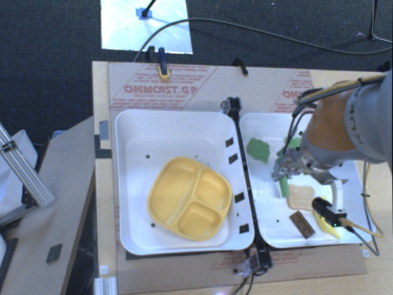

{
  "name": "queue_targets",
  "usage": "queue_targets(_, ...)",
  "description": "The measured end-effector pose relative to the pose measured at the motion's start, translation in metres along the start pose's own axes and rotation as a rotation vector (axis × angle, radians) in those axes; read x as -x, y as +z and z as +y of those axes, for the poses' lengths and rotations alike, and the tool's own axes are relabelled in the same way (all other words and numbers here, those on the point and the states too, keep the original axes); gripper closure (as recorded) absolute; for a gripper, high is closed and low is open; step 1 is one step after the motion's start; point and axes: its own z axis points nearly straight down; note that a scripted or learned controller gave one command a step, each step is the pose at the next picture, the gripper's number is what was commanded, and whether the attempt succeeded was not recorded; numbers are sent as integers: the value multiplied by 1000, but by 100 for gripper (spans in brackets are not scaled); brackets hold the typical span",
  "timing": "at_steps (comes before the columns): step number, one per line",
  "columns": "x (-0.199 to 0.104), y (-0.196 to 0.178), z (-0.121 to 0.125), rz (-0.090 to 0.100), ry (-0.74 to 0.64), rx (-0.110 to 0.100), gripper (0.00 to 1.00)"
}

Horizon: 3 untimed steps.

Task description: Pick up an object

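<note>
The grey arm (pixel 362 115) covers the right shallow white bin's (pixel 273 223) far corner and most of a small green piece (pixel 295 144); a green stick's (pixel 284 188) top hides under the tool (pixel 283 172).

- Left bin (pixel 132 134): white, a few small black dots on its floor.
- Plate (pixel 190 198): pale yellow, plain, no print.
- Right bin (pixel 270 223): white.
- Lump (pixel 258 149): bright green.
- Slab (pixel 301 196): light tan.
- Bar (pixel 302 224): dark brown.
- Arm (pixel 371 115): grey w/ orange band.
- Strip (pixel 241 165) btwn bins: black.
- Counter (pixel 101 103): light wood tone.
- Sheet (pixel 159 91) on counter: pale beige, red lettering.
- Floor (pixel 49 29): dark charcoal.
- Panel (pixel 144 17) on floor: silvery white.
</note>
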Motion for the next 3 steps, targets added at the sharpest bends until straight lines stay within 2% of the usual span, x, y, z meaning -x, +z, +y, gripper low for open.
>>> queue_targets(1, -8, -59, -2, 1, -4, -3, 100)
queue_targets(3, -4, -157, -1, 1, -5, -1, 100)
